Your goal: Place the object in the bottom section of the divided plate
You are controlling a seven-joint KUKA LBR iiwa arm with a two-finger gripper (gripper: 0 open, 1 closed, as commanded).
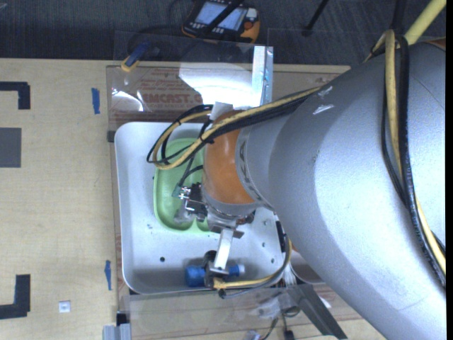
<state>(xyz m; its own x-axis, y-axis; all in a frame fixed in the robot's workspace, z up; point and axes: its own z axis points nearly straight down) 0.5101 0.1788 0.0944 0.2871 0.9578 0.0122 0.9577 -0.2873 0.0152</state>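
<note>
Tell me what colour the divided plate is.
The divided plate is light green, seen best in the camera view.

A shallow white plastic bin (pixel 134 190) rests on the pale wooden worktop (pixel 56 211), which bears black tape marks (pixel 25 98) and blue tape strips (pixel 95 100). A black handheld controller (pixel 219 16) lies on the dark floor beyond.

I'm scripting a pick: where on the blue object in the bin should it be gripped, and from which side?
Probably across the narrow width of the blue object, coming down from above: it lies flat, lengthwise beside the bin wall, which crowds a sideways approach. Its middle is hidden, so take the exposed dark-blue end.
</note>
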